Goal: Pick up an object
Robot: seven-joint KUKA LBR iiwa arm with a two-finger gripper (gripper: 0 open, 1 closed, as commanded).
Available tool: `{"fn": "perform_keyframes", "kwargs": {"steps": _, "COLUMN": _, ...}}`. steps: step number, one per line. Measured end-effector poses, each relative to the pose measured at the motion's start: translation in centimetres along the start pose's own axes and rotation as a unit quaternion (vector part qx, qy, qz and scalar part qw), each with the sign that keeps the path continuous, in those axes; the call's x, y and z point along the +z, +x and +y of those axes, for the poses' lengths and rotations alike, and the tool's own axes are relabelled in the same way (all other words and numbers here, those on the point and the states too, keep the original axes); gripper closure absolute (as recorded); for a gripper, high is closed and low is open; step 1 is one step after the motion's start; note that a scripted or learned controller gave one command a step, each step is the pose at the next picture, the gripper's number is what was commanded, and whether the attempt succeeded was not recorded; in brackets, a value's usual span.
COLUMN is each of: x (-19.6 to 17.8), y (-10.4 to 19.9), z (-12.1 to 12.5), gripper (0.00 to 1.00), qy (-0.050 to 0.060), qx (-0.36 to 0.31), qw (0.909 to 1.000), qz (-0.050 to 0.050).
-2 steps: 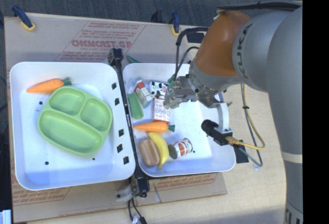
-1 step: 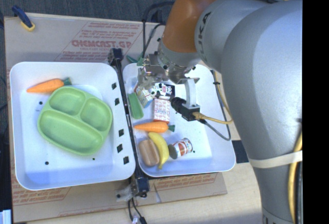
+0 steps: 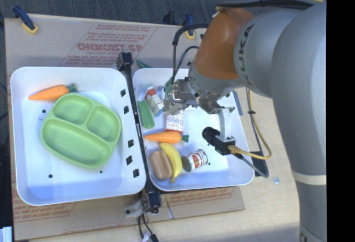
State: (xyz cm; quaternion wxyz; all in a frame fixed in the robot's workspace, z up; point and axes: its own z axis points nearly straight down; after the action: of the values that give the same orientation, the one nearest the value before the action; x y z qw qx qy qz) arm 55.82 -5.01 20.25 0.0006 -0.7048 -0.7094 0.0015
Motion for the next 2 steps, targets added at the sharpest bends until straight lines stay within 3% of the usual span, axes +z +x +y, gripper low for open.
{"fn": "perform_keyframes", "kwargs": {"steps": 1, "x": -0.53, "y": -1.70, "z": -4.52, "gripper": 1.00, "qy": 0.000, "qx": 0.000, "qw": 1.0000, "qz": 0.000}}
{"fn": "perform_keyframes", "kwargs": {"steps": 2, "x": -0.53, "y": -1.70, "z": -4.51, "gripper": 0.00, "qy": 0.000, "qx": 0.000, "qw": 1.0000, "qz": 0.000}}
